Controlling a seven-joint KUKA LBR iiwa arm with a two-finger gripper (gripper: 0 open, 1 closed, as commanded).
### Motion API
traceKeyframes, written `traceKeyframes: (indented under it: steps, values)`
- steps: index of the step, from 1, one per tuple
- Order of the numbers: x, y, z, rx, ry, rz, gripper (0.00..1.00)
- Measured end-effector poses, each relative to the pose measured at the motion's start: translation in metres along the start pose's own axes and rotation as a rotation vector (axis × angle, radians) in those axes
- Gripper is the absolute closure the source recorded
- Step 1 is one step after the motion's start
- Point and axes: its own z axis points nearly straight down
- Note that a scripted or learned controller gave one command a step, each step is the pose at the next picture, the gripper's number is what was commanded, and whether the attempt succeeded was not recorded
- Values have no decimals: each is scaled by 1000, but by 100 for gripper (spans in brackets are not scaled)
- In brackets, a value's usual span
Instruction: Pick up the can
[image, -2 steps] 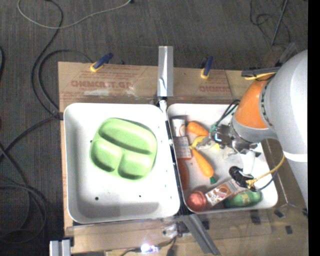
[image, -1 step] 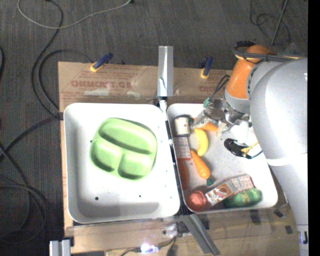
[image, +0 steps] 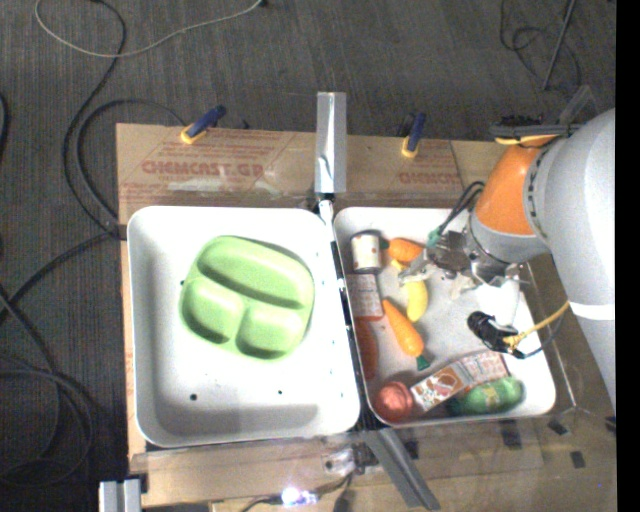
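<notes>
The can (image: 366, 250), a small cylinder with a silver top and a brown side, sits in the right bin (image: 540, 400) at its far left, close to the dividing wall. My gripper (image: 443, 266) hangs over the far middle of that bin, to the right of the can and apart from it. An orange carrot (image: 405, 248) and a yellow banana-like piece (image: 416, 297) lie between the can and the gripper. Nothing shows between the gripper and the can that links them.
In the right bin there is also a red-labelled packet (image: 366, 297) just below the can, a second carrot (image: 404, 327), a red apple (image: 393, 400), a juice carton (image: 460, 378) and a green item (image: 492, 394). In the left bin (image: 150, 400) lies a green moulded tray (image: 248, 296).
</notes>
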Motion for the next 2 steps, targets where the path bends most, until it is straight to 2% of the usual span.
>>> traceKeyframes:
  steps: [1, 2]
  values:
    - [-67, -29, -2, -3, 9, 26, 0]
    - [-33, 58, 3, 36, -7, 147, 0]
